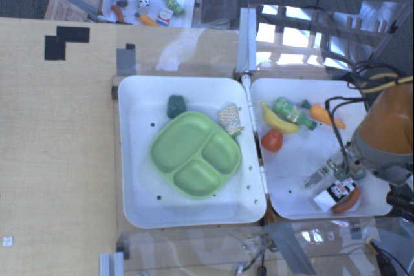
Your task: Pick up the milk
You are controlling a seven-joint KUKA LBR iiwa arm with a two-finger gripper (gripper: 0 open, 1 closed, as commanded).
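Lowest in the frame, the milk carton (pixel 338 193) lies in the right bin (pixel 284 203), lower right, touching a sausage (pixel 347 201). Just above it hangs the gripper (pixel 333 172), fingers spread, pinching nothing; it appears positioned over the carton for a descent, though the wrist hides part of it. Because the sausage crowds the carton, a clean grasp looks difficult. Banana (pixel 277 119), bottle (pixel 292 111), carrot (pixel 323 116) and tomato (pixel 272 139) sit well apart, upper in that bin.
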